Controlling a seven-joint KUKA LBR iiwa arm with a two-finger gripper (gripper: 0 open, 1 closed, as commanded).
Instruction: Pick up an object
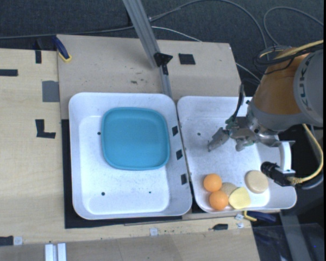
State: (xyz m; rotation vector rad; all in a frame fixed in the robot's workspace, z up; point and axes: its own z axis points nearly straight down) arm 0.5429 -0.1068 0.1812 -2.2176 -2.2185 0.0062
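The pincer (231, 140) hangs released above bare bin floor (206, 118); descending here, it could clench nothing, the orange balls (212, 182) lying well apart.

White letters on the arm's (309, 91) grey casing at the right edge are cut off and cannot be read whole.
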